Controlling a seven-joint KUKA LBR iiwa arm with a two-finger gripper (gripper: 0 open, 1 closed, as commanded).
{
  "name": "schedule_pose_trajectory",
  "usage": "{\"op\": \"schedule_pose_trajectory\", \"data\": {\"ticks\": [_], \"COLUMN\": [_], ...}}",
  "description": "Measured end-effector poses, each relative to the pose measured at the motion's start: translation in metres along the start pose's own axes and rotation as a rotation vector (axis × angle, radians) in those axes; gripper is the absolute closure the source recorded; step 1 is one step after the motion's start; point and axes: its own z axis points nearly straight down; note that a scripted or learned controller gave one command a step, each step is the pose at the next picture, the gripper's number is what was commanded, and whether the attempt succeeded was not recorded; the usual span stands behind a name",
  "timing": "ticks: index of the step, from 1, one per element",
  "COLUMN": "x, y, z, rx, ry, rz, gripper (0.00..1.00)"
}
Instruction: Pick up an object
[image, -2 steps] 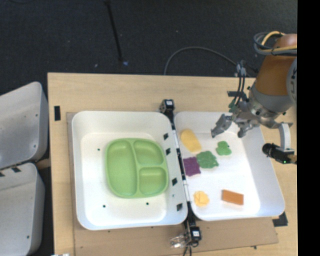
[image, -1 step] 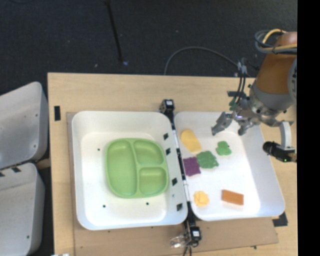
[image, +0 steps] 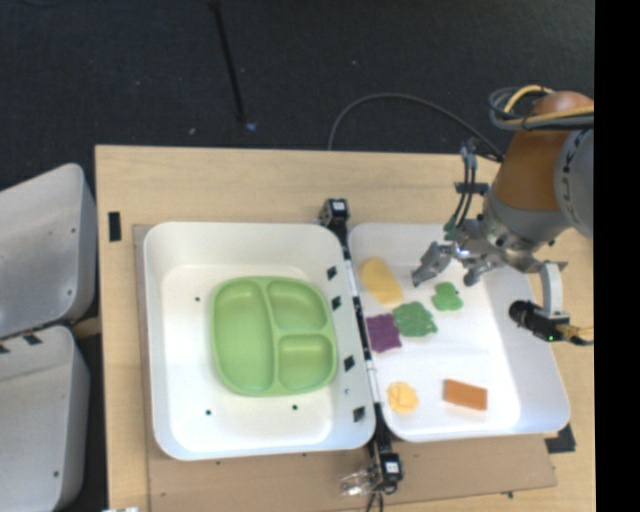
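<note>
Claw (image: 452, 266) open — above small green lumpy piece (image: 446, 296), right bin (image: 520, 400).

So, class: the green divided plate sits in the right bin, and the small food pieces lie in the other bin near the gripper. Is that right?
Not quite. The camera view shows the green divided plate in the left bin, not the right. The rest holds: the small food pieces, such as the orange block, lie in the other bin near the gripper.

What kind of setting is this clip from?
Likely a robot lab's picking bench: two white bins on a wooden board, a green divided plate, toy food pieces, and the arm's gripper above them.
</note>
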Motion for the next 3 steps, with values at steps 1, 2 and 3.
{"op": "schedule_pose_trajectory", "data": {"ticks": [1,2,3], "x": [-0.009,-0.012,-0.013], "y": [0.005,0.007,0.009], "z": [0.057,0.082,0.07], "rx": [0.002,-0.007,-0.016], "ry": [0.0,-0.003,-0.005], "rz": [0.002,0.004,0.007], "gripper": [0.0,0.0,1.0]}}
